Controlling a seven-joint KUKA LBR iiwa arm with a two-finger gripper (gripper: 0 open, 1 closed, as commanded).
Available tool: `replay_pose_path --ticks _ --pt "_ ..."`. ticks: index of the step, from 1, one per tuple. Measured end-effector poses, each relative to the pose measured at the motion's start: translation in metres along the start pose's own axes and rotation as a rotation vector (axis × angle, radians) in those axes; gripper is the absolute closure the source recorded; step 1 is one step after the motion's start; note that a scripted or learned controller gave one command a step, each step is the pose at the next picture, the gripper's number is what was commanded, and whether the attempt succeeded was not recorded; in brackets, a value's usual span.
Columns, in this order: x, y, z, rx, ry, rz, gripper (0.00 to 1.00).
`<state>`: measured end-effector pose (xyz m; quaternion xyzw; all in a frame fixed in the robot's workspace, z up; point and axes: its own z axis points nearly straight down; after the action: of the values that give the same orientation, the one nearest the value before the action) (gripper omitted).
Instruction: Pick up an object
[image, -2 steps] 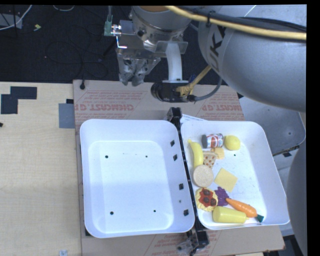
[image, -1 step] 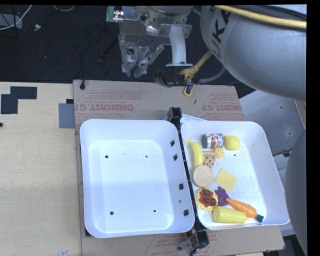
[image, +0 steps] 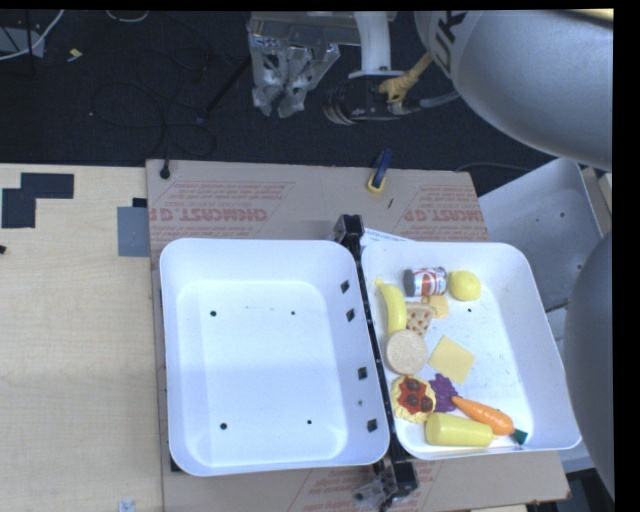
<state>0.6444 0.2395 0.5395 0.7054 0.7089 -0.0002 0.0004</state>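
Toy food (image: 440, 360) in rt bin (image: 530, 330)

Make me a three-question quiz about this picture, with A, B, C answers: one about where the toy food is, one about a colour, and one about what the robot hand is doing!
1. Where is the toy food?
A. left bin
B. right bin
C. on the cardboard

2. What colour is the banana?
A. yellow
B. blue
C. black

3. Where is the gripper?
A. inside the left bin
B. touching the carrot
C. up beyond the bins' far edge

Answers:
1 B: the banana, carrot and can all lie in the right bin.
2 A: it is plainly yellow.
3 C: the gripper hangs over the dark floor, far from the left bin.
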Motion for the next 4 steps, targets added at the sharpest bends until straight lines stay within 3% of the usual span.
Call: replay_pose_path --ticks 1,2,4 --pt "-0.05 -0.005 0.022 0.007 -0.003 0.008 1.0" --pt "-0.05 -0.001 0.001 0.002 0.0 0.004 1.0" --pt "-0.135 -0.001 0.037 0.007 -0.002 0.009 1.0"
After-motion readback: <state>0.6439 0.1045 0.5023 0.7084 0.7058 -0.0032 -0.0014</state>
